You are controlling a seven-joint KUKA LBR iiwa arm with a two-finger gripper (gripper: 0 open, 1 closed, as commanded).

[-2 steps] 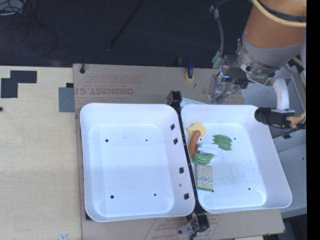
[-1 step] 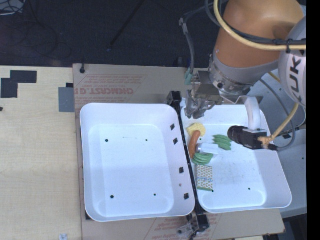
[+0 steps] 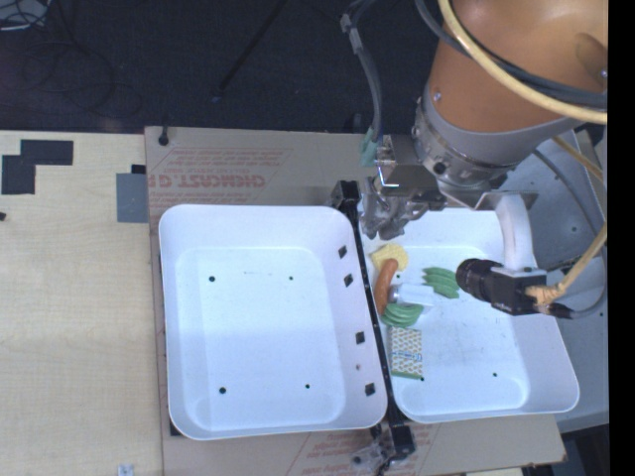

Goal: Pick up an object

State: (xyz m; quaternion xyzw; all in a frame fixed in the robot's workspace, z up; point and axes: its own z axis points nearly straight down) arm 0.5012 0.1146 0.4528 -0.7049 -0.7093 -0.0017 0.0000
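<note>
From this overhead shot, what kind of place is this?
Probably a robotics lab grasping rig, not a home or factory line. Two shallow white bins sit on a plywood bench, a grey-and-orange arm reaches in, and small toy-like items lie in the right bin.

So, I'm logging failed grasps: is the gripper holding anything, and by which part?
Cannot be told: the gripper hovers above the yellow piece, its tip too blurred.

The end effector tips blur; the arm is cropped above.
</note>
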